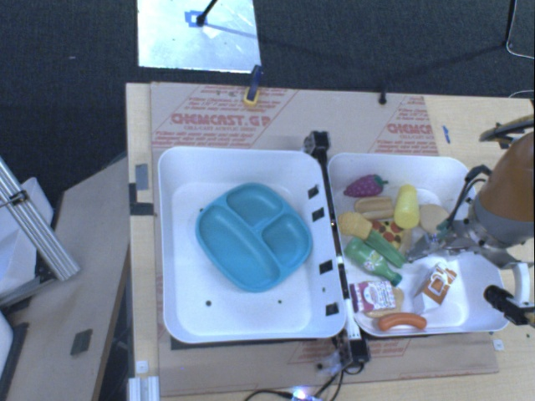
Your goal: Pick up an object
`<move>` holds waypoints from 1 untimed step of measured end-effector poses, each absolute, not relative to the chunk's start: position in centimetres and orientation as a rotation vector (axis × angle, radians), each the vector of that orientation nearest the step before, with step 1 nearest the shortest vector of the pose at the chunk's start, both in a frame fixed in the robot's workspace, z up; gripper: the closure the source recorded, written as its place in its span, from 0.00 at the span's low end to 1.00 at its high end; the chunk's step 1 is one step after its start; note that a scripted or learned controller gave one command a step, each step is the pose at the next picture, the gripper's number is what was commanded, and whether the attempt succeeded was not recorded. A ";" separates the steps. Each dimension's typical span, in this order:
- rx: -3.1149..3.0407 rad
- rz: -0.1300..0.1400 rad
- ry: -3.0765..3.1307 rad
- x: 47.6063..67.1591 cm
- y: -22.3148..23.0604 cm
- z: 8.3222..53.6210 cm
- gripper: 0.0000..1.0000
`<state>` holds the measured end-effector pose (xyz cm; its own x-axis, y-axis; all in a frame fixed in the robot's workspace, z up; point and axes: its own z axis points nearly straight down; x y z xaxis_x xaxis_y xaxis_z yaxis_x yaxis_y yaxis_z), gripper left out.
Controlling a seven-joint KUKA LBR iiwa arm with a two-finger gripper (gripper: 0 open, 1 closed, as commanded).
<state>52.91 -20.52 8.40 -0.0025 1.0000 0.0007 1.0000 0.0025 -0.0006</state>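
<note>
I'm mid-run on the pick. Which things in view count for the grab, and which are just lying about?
In play: claw, down in the right bin among the toy food: yellow pear, green bottle, sausage, purple berry, small carton.

Lying about: blue divided plate in the left bin, yellow clip on the board.

Soft, slightly blurry, evenly lit

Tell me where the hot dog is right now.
The hot dog lies in the right bin, against its near edge, just below the small carton and left of the orange-and-white packet.
</note>
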 end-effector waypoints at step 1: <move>-2.223 0.002 -2.228 53.1 -20.8 9.2 1.00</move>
